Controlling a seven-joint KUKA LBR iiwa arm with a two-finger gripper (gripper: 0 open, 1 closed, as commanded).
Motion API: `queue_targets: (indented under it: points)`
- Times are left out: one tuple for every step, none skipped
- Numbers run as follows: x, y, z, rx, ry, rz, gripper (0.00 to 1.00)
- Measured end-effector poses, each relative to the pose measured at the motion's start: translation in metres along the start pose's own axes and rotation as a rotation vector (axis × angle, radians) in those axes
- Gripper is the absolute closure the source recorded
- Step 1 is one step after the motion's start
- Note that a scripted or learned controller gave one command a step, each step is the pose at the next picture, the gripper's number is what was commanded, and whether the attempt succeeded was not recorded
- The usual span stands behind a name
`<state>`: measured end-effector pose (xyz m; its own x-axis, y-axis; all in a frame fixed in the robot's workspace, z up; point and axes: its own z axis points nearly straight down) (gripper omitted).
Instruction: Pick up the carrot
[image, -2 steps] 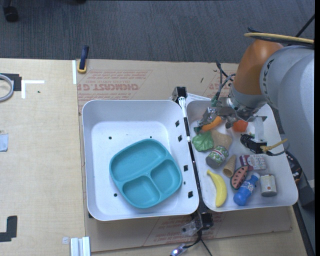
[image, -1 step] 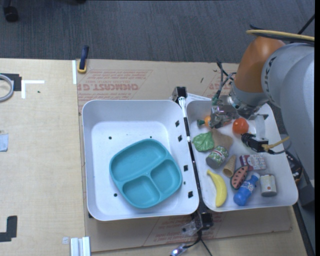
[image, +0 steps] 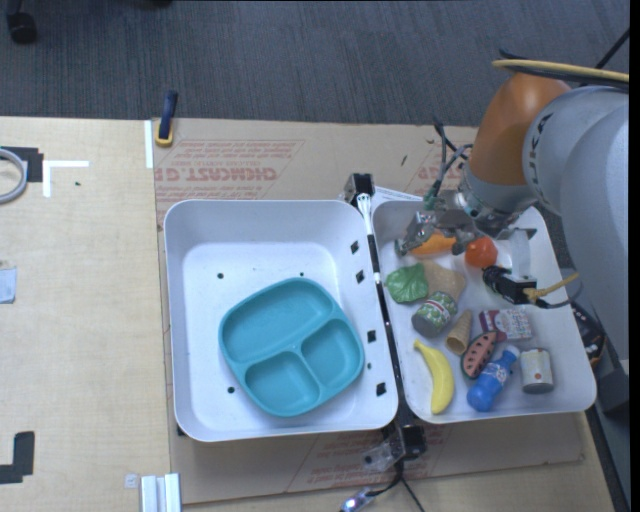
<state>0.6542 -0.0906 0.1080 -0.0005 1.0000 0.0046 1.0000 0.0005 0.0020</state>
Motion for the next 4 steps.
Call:
queue_targets:
  points:
    - [-0.042,-0.033,-0.111,0.002,-0.006,0.002,0.0]
    - [-0.04,-0.011,-0.045,0.003,-0.005,-0.002,0.0]
    - [-0.014,0.005,-0.049,0.002,-0.006,-0.002,0.0]
    - [-0.02,0.005,0.015,0.003,-0.005,0.001,0.0]
